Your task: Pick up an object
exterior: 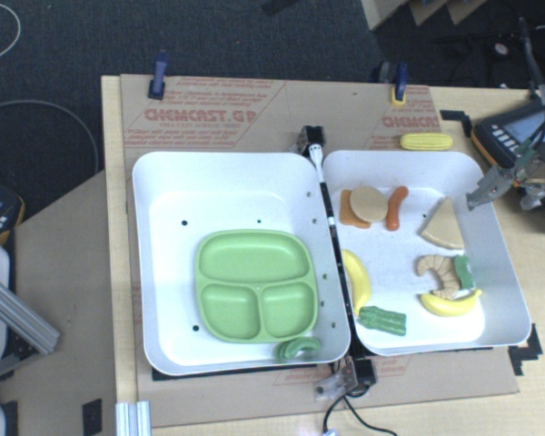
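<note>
Toys are lying untouched in the right bin point(500, 271) — as far as the camera view shows, the picking has not yet begun. Sitting in that bin are a burger point(363, 205) with a sausage point(397, 207) just beside it, a tan wedge point(443, 225), a croissant-like piece point(440, 273) touching a small green piece point(462, 272), a banana point(450, 303) near the front, a green pod point(382, 320) and a yellow piece point(356, 280) leaning against the dividing wall. The left bin point(163, 243) is carrying a green divided tray point(254, 284) and a green ring point(298, 349) at its front edge. A yellow corn cob point(426, 141) is resting on the worktop point(209, 116) behind the bins.

The claw point(483, 193) is hanging over the right bin's far right rim, close to the tan wedge but apart from it; nothing is showing between its fingers, and I cannot tell whether they are spread or closed. Everything is remaining to do, I judge — choosing a toy, descending, closing and lifting.
</note>
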### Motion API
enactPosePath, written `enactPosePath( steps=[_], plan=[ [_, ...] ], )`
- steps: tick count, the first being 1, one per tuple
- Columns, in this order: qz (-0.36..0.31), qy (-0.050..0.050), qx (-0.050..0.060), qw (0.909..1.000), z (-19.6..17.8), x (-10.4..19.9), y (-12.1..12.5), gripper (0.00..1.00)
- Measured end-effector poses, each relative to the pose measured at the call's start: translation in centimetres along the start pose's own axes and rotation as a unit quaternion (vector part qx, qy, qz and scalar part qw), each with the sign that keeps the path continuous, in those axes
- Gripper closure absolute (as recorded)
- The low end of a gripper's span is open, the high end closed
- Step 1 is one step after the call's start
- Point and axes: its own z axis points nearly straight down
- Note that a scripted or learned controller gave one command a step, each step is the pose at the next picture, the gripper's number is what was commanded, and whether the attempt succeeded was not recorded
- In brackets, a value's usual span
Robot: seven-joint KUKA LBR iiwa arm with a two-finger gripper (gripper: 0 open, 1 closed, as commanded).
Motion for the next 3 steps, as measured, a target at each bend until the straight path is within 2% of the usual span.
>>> enactPosePath(
  steps=[1,2,3],
  plan=[
    [0.001,0.002,0.004,1.0000,19.1,1.9,-4.2,0.00],
    [0.001,0.002,0.003,1.0000,20.1,3.4,-6.3,0.00],
    [0.001,-0.001,-0.001,1.0000,16.4,-3.1,-6.1,0.00]
  ],
)
